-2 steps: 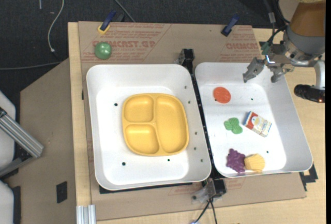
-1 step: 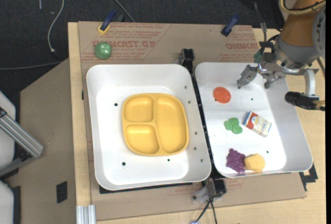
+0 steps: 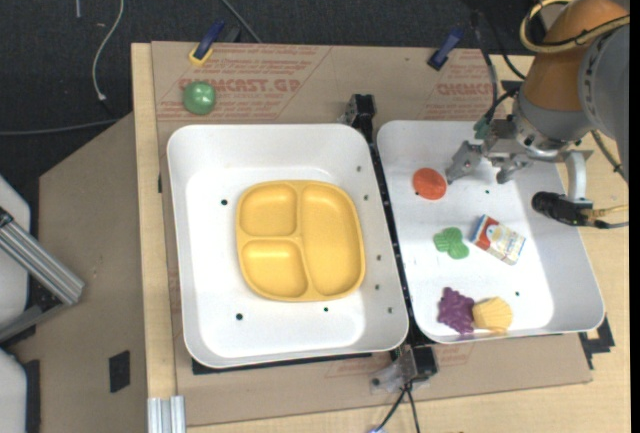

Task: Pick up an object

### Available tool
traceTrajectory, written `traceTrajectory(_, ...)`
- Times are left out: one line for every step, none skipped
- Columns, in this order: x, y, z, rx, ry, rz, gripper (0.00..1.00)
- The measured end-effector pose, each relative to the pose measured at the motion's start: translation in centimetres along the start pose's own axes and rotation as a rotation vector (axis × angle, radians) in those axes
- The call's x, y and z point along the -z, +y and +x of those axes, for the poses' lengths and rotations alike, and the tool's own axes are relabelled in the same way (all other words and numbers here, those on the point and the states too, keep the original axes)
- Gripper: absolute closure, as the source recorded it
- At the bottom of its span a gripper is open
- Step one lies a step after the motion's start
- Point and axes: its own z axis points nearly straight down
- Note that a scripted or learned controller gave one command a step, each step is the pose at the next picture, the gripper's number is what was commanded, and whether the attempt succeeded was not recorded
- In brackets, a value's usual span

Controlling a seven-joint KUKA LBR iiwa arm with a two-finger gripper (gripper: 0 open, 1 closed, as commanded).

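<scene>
My gripper hangs over the back of the right bin, its two fingers spread apart with nothing between them. A red-orange round piece lies just left of the fingers. Nearer the front lie a green piece, a small red and white carton, a purple grape bunch and a yellow piece beside it.
The left bin holds a yellow divided plate. A green ball rests on the cardboard behind the left bin. Blue clamps grip the board's far edge.
</scene>
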Motion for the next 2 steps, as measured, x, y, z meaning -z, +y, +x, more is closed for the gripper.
traceTrajectory(1.6,0.2,0.0,0.000,-0.001,-0.008,1.00)
traceTrajectory(8.0,0.7,-0.5,0.000,-0.004,-0.015,1.00)
